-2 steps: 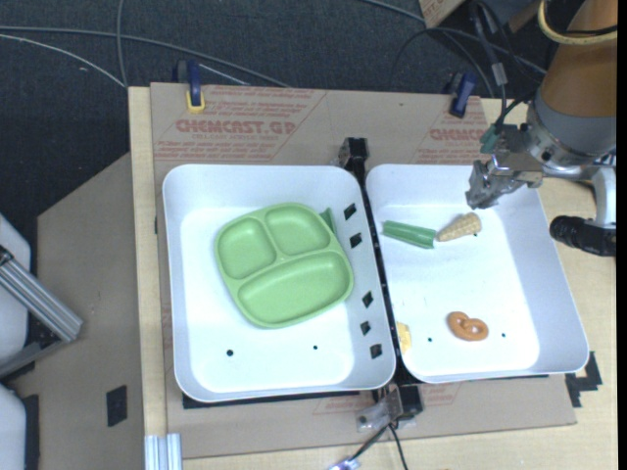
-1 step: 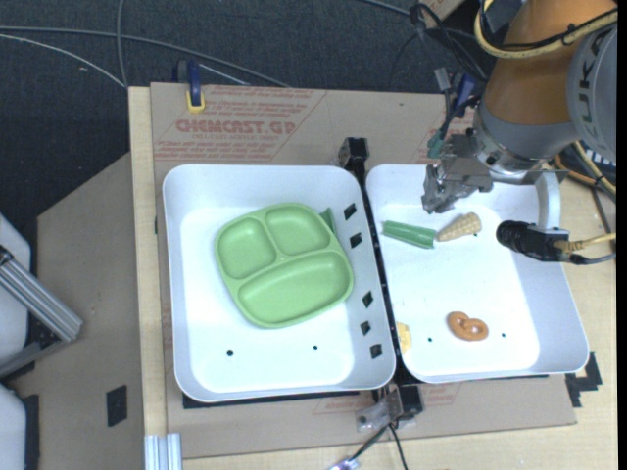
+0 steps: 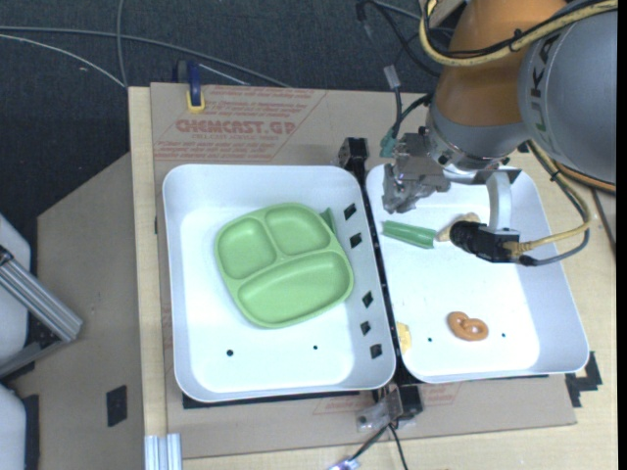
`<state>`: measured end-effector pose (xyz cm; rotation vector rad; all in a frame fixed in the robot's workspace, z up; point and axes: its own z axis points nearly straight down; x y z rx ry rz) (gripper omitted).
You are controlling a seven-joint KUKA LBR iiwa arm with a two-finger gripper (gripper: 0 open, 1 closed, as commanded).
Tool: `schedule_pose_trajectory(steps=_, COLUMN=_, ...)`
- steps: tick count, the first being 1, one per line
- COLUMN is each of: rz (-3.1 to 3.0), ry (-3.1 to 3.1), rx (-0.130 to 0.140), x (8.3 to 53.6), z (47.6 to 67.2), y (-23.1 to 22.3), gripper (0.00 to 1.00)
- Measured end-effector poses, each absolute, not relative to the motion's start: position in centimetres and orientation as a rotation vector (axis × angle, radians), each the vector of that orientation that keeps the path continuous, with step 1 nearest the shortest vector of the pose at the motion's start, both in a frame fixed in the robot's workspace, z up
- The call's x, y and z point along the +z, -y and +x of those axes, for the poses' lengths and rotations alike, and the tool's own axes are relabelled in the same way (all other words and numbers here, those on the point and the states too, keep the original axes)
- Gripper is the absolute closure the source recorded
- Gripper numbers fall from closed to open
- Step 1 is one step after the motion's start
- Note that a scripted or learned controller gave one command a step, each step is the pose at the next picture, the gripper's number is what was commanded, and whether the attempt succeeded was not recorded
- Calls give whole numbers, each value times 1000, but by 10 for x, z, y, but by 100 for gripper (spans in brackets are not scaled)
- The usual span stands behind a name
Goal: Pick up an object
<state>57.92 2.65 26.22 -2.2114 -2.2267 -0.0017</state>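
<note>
The fingers (image 3: 401, 201) (open or closed, I cannot tell) hover beside a green stick (image 3: 408, 233).

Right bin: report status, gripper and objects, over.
Gripper low over right bin, just above green stick; nothing seen held. Pretzel piece lies apart near front. Green divided plate in left bin.

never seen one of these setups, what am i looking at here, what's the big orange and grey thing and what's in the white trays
The orange and grey thing is a robot arm, reaching in from the right. One fixed camera looks down at a slant on two shallow white bins. The arm's gripper hangs low over the right bin, just above a green stick-shaped object. That bin also holds a small orange pretzel-shaped piece. The left bin holds a green divided plate. Nothing is visibly held.
</note>
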Motion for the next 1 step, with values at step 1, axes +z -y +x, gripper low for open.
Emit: schedule_pose_trajectory(steps=1, rz=-2211, ry=2224, rx=3, x=240, z=573, y=-79, gripper=100)
